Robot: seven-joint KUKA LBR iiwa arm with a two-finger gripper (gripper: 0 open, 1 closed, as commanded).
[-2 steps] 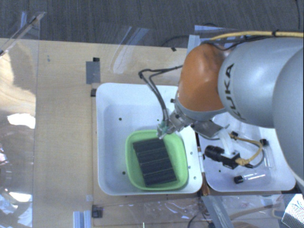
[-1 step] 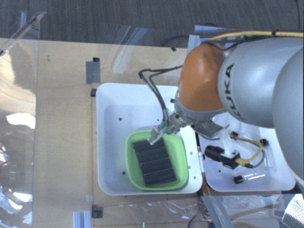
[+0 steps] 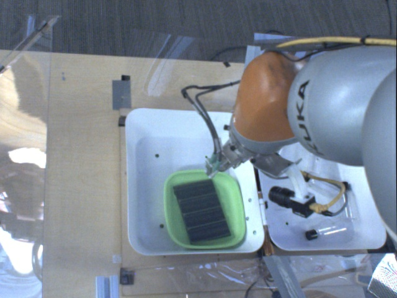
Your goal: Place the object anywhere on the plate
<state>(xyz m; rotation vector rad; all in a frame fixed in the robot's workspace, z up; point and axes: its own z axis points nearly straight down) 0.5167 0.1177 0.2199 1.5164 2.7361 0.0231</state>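
Observation:
A green square plate (image 3: pixel 233 198) with rounded corners sits in the front right part of the left white bin (image 3: pixel 144 166). A dark ribbed rectangular object (image 3: pixel 201 210) lies flat on the plate, slightly turned, with nothing touching it. My gripper (image 3: pixel 214 165) hangs at the plate's back right rim, mostly hidden under the orange band and grey body of the arm (image 3: pixel 322 98). Nothing can be seen held in it.
The right white bin (image 3: pixel 366 238) holds a small item with a black cap and a clear body (image 3: pixel 321 233) near its front. The arm covers most of that bin's back. A dark cable (image 3: pixel 201 107) loops over the left bin's back edge.

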